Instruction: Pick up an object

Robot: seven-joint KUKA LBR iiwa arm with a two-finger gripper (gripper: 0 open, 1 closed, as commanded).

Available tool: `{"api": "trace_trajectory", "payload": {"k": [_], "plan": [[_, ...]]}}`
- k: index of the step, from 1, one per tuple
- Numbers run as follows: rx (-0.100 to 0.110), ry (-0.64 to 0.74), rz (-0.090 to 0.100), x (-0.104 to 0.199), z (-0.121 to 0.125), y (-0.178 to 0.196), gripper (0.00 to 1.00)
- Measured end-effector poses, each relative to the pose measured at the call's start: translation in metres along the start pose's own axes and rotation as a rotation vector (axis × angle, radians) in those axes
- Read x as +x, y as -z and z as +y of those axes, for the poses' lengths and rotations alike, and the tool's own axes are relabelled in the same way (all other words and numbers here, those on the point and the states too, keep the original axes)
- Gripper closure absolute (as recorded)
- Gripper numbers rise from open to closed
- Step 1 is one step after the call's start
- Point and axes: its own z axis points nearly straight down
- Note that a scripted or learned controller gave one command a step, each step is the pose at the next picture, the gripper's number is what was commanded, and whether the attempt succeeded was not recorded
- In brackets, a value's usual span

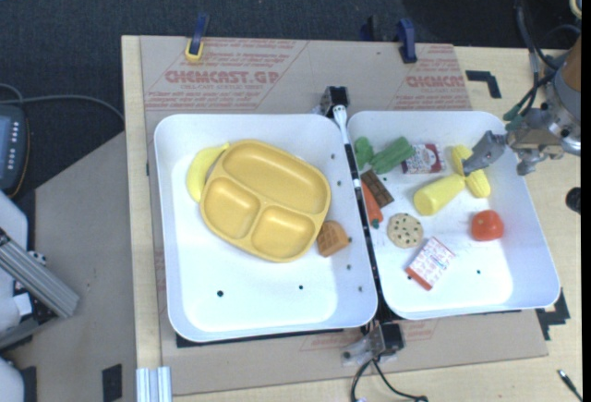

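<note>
The tabletop (277, 67) board reads "CHEMCAST GP" in red. From the right, the gripper (503, 155) hangs over the right bin (531, 252), fingers spread, holding nothing.

Arm reaching in from right, hand (503, 153) low, fingers spread apart

two white bins (185, 280), one yellow tray (265, 199)

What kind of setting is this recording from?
Likely a robotics lab grasping bench: two white bins clamped on a paper-covered board, toy food such as a cookie, and a gripper over them.
</note>
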Motion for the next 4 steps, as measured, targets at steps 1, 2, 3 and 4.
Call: {"api": "trace_trajectory", "payload": {"k": [1,2,3,4], "plan": [[-0.012,0.003,-0.003,0.0,0.002,0.007,0.0],[-0.007,0.003,-0.001,-0.003,-0.002,-0.038,0.0],[-0.005,0.004,0.0,0.007,-0.001,-0.096,0.0],[-0.006,0.003,0.0,0.007,-0.007,-0.141,0.0]]}}
